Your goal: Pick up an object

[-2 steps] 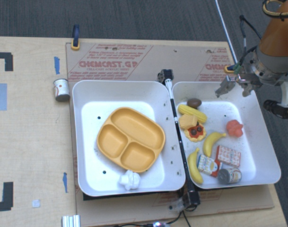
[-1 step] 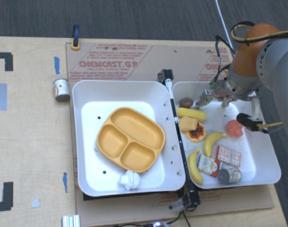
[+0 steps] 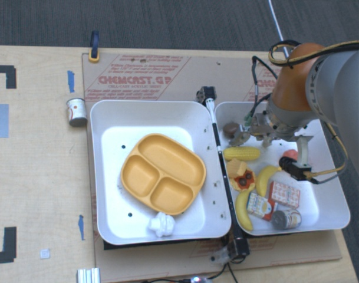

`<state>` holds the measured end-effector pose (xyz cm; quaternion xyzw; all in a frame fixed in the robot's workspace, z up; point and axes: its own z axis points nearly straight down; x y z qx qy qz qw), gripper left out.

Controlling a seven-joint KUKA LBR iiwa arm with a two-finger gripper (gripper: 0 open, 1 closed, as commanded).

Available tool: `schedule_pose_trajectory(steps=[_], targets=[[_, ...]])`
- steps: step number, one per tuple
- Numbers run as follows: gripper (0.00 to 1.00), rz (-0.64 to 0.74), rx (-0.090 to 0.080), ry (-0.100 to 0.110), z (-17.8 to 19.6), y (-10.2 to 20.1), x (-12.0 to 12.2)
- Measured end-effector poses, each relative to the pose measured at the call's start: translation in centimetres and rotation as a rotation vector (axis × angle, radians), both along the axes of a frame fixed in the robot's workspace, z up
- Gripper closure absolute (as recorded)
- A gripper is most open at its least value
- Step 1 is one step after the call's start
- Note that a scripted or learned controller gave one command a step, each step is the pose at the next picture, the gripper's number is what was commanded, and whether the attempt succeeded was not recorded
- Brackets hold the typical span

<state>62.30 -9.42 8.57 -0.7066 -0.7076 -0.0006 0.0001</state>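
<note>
Bright even overhead light, soft short shadows, mild glare on white bins (image 3: 102, 158), focus sharp

Two bins are set side by side on the surface (image 3: 38, 175). In the left bin (image 3: 102, 175), a divided plate (image 3: 162, 173) is placed centrally, with a crumpled wad (image 3: 162, 223) at its 6 o'clock. In the right bin (image 3: 332, 211), a corn cob (image 3: 241, 154) lies at 10 o'clock, a banana (image 3: 243, 212) at 7 o'clock, and a carton (image 3: 285, 194) is found near the centre.

A smooth matt plastic divided plate (image 3: 162, 173) lies in a glossy white bin (image 3: 102, 158) (beside crumpled white cloth (image 3: 162, 223)).
</note>
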Motion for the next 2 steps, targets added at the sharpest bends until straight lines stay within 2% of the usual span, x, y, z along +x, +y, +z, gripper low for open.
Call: schedule_pose_trajectory(steps=[2], targets=[[0.00,-0.002,-0.001,-0.001,0.0,-0.1,-2.0]])
